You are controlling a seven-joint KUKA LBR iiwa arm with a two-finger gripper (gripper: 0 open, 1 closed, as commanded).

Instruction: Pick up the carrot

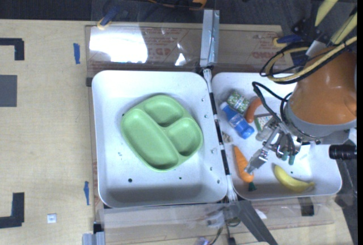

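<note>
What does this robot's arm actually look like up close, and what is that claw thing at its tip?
The arm is a thick rounded body, orange where it bulges above the wrist and grey below. Black and yellow cables loop along it. At its tip sits a small silvery metal gripper with two thin jaws and some green and dark fittings.

Small orange tapered carrot w/ a dark green stub at its lower end lies flat in the right white bin, close to the bin's left wall. Runs approx top-to-bottom, slightly slanted, near the front-left corner.
</note>
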